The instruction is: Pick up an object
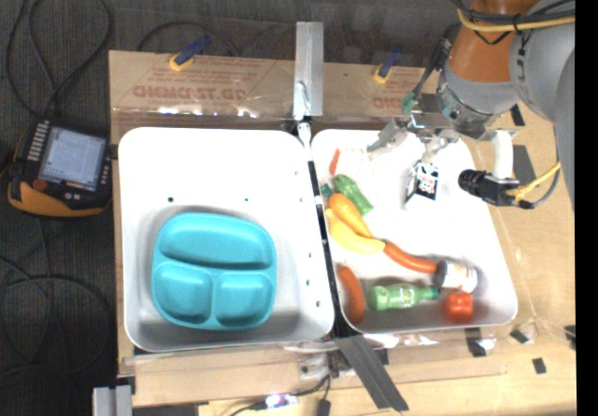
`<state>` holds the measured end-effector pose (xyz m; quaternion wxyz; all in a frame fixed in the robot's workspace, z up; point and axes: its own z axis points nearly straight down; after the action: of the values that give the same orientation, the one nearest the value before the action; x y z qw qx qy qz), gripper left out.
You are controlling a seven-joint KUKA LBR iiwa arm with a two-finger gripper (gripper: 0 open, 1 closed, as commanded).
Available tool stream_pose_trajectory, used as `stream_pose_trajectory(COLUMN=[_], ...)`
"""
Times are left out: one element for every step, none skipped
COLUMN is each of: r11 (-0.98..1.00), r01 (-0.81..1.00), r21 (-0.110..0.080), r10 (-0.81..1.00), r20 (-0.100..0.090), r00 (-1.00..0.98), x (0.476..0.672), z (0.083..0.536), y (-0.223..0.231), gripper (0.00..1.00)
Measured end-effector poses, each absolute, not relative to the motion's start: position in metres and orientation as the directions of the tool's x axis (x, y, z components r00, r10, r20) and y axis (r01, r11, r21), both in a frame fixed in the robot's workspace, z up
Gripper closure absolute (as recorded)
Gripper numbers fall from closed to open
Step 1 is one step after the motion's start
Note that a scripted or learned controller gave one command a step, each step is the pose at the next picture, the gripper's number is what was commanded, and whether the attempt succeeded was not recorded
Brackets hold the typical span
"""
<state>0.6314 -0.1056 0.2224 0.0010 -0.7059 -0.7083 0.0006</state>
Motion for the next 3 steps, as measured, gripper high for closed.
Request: stream_pose_trajectory(r11=[0.136, 0.227, 0.226], r01=[0.991, 0.973, 0.973], r21=[0.009, 0.042, 0.053], r10=[0.991, 0.974, 0.974], r20=[0.002, -0.003, -0.007], r00=[-0.136, -0.227, -0.226], x=[0.604, 0.599, 0.602], z=[0.118, 0.106, 0.118], y=[-0.093, -0.093, -0.093], gripper=[0.0, 0.0, 1.0])
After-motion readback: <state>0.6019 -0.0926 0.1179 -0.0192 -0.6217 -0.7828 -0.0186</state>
